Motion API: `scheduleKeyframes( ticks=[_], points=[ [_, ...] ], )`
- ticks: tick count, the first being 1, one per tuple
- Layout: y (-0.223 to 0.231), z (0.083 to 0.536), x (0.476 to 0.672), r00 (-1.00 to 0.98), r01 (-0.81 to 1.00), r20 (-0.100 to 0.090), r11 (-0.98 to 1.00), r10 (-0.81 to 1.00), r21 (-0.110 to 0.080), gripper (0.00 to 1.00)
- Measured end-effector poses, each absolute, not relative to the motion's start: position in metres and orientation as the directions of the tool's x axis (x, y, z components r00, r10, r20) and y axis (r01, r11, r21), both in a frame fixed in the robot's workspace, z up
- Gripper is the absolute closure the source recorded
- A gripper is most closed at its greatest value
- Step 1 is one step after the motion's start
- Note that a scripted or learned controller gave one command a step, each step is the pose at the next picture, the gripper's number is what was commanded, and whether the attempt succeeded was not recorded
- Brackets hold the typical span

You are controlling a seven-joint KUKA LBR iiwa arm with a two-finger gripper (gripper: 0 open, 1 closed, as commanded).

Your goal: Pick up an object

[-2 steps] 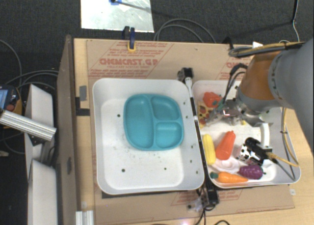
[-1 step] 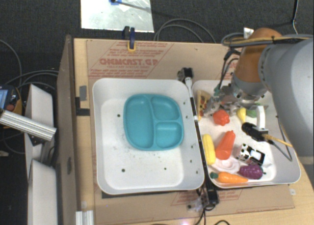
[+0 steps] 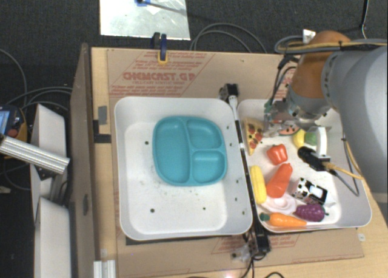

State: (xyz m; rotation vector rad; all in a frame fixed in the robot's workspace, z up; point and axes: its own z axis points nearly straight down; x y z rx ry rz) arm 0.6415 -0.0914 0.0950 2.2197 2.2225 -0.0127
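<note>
The right bin (image 3: 357, 210) holds several toy foods. A pizza slice (image 3: 253, 132) lies at its back left, with a red pepper (image 3: 277, 153) and a yellow corn cob (image 3: 258, 184) nearer the front. An orange-red vegetable (image 3: 279, 179), a black-and-white piece (image 3: 310, 191), purple grapes (image 3: 310, 212) and an orange carrot (image 3: 285, 221) fill the front. A yellow-green fruit (image 3: 301, 138) sits mid-bin. My gripper (image 3: 277, 122) hangs low over the bin's back left, just right of the pizza slice. A small reddish item (image 3: 288, 130) lies under it.
The left bin (image 3: 130, 210) holds a teal divided plate (image 3: 189, 150). A black rail (image 3: 239, 131) runs between the two bins. The grey arm (image 3: 354, 88) covers the right bin's back right corner. Cables trail around the bench.
</note>
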Motion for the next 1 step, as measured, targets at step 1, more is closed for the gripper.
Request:
scheduleKeyframes(
  ticks=[1],
  points=[
    [-0.1911,0.2079,0.6075,0.006,1.0,-0.01,-0.006,1.0,0.013,1.0]
  ],
)
